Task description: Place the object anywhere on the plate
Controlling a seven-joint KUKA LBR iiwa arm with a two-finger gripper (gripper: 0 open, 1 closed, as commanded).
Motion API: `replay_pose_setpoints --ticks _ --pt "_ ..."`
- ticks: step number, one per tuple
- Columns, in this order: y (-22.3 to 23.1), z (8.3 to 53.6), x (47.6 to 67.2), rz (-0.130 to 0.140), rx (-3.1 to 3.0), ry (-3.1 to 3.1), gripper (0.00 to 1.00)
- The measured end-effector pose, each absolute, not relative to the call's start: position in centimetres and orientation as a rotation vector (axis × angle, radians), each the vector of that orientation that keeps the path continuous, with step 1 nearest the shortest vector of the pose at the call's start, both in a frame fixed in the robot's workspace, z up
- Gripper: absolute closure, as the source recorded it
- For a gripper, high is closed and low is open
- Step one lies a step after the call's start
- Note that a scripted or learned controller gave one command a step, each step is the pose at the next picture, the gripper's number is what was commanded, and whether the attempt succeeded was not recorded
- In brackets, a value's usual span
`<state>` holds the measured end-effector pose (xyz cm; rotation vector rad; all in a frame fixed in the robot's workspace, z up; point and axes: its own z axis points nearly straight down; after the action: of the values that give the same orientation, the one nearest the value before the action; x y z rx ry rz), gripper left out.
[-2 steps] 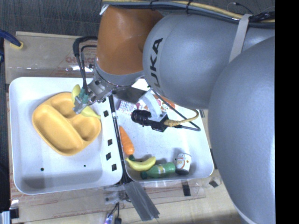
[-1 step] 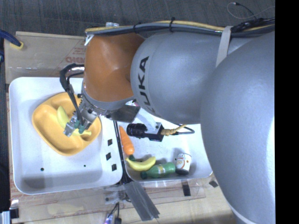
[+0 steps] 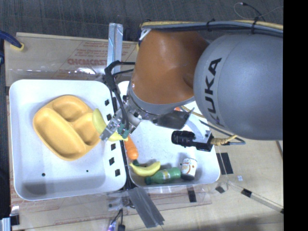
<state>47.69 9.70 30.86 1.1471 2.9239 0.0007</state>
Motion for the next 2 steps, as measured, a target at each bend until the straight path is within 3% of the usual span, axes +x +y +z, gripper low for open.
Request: replay_pose_setpoints --ticks 1,2 --pt "13.92 32.29 51.64 0.0 1.089 2.947 1.0" --pt "13.92 32.29 51.64 0.0 1.089 2.947 0.0"
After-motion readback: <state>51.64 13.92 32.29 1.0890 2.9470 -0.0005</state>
